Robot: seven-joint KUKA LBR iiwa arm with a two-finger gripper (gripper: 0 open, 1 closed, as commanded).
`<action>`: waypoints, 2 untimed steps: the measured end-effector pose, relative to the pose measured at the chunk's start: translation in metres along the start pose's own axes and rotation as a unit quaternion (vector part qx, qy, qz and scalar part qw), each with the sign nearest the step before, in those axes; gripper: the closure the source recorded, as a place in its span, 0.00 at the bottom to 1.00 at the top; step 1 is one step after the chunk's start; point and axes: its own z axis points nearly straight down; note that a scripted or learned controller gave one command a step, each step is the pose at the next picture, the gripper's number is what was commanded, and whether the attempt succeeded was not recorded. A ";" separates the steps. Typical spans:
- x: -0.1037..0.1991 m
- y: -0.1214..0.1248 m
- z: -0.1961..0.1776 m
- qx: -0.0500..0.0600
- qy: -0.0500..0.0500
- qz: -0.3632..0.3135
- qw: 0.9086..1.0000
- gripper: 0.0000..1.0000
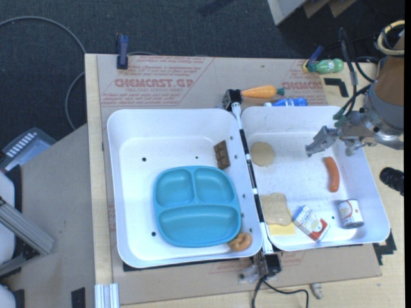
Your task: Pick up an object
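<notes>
- Setting: robotics lab, not a home.
- Bench [192,76]: protective board, clamps, two white bins [122,133] fixed side by side.
- Floor: dark carpet, loose cable [64,34].
- Contents: toy food, blue divided plate [196,205].

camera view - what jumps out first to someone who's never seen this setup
The big blue divided plate in the left bin draws the eye first, with a small pretzel-like piece at its lower right edge. Next comes the gripper hanging over the right bin, just above an orange sausage.
</notes>
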 end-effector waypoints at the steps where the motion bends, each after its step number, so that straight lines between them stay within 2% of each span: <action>1: -0.081 0.044 0.050 -0.001 -0.001 0.000 1.000 0.00; 2: -0.084 0.043 0.163 0.000 0.002 -0.001 1.000 0.00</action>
